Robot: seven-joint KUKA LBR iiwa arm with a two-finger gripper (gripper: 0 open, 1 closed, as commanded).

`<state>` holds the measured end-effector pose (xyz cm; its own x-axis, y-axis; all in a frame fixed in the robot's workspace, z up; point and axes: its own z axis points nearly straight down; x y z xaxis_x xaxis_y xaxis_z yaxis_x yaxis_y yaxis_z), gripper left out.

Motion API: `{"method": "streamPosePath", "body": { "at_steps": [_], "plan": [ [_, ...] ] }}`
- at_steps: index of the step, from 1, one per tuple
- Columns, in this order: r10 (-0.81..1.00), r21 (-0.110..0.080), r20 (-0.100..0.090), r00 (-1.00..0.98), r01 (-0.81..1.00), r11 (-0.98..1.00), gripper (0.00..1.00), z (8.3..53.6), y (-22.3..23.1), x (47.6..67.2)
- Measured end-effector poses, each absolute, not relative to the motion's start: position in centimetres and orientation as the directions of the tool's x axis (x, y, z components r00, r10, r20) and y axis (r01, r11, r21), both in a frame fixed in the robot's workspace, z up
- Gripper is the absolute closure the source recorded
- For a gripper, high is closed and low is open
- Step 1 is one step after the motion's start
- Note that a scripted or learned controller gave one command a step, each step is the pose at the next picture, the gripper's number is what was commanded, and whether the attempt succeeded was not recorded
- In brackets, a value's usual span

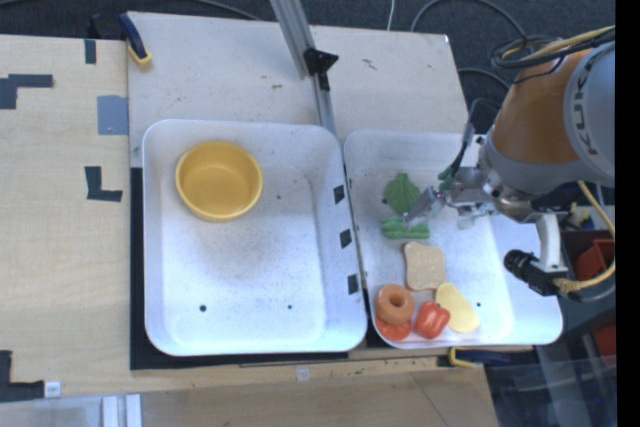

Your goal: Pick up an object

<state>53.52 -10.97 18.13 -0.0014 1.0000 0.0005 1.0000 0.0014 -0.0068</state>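
On the desk (230,65), the left bin (240,315) holds a yellow bowl (219,179) toward its 10 o'clock corner. In the right bin (500,315), a green leafy piece (403,192) lies near 11 o'clock, with a smaller green piece (405,229) just below it. A tan bread slice (425,265) sits near the middle. At 6 o'clock cluster an orange ring (395,302), a red piece (432,319) and a yellow piece (458,307), touching one another. The gripper (432,200) hangs low beside the leafy piece, at that piece's 3 o'clock; whether its tips are spread or pressed together, I cannot tell.
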Motion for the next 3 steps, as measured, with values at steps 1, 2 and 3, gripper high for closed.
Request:
{"method": "streamPosePath", "body": {
  "at_steps": [1, 2, 3],
  "plan": [
    [1.0, -0.008, 0.001, -0.001, 1.0, 0.001, 0.0, 11.9, -10.3, 53.8],
    [1.0, 0.001, -0.002, -0.001, 1.0, 0.001, 0.0, 8.9, -10.3, 53.8],
    [1.0, -0.001, 0.0, -0.002, 1.0, 0.002, 1.0, 9.9, -10.2, 53.8]
  ]
}}
